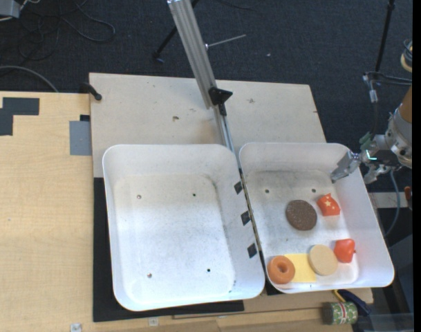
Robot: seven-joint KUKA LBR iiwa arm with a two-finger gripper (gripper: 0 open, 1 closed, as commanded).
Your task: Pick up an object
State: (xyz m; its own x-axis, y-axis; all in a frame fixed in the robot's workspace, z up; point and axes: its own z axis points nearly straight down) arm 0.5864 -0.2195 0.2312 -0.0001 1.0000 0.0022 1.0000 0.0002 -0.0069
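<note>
The right bin (pixel 265 159) holds several small items. A dark brown disc (pixel 301 214) lies near its middle, with a small red piece (pixel 328 205) just to its right. Along the near edge sit an orange ring (pixel 282 269), a yellow flat piece (pixel 301 271), a tan disc (pixel 323 260) and another red piece (pixel 344 250). My gripper (pixel 357 169) hangs over the bin's far right corner, above and to the right of the small red piece. Its fingers are spread open with nothing between them.
The left bin (pixel 169 227) adjoins the right one along a divider with black clips (pixel 245 216). A slanted aluminium bar (pixel 196 54) crosses the back board. A green can (pixel 341 313) lies below the right bin. A wooden table (pixel 37 206) stands at left.
</note>
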